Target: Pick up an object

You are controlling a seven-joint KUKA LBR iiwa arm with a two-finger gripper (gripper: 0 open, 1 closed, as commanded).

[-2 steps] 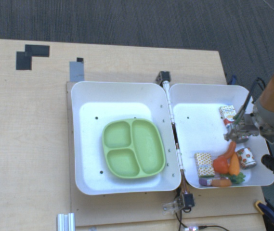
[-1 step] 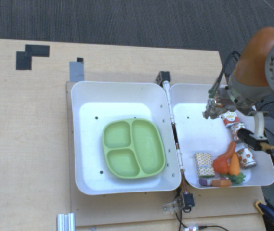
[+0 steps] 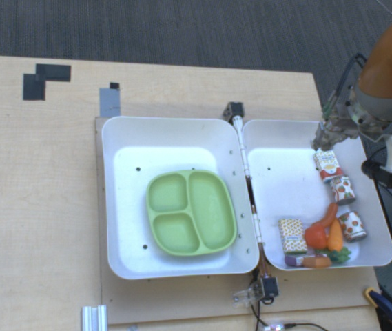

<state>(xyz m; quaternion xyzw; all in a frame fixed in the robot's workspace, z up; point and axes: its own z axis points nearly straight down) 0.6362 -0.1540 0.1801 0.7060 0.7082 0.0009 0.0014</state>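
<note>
My gripper [image 3: 322, 141] hovers over the far right corner of the right bin [image 3: 278, 185], just above a small white and red carton [image 3: 326, 165]. Nothing shows between its fingers. Below that carton lie a brown and white can [image 3: 341, 189] and a spotted can [image 3: 353, 226]. Near the bin's front sit a patterned yellow box [image 3: 292, 235], a red tomato [image 3: 315, 237], an orange carrot [image 3: 335, 235] and a small purple-tipped piece [image 3: 306, 260].
The left bin [image 3: 123, 185] holds a green three-compartment plate [image 3: 191, 212]. A divider rail [image 3: 246, 178] runs between the bins. Dark blocks [image 3: 44, 80] lie on the bench at far left. Bare floor spreads across the right bin's left half.
</note>
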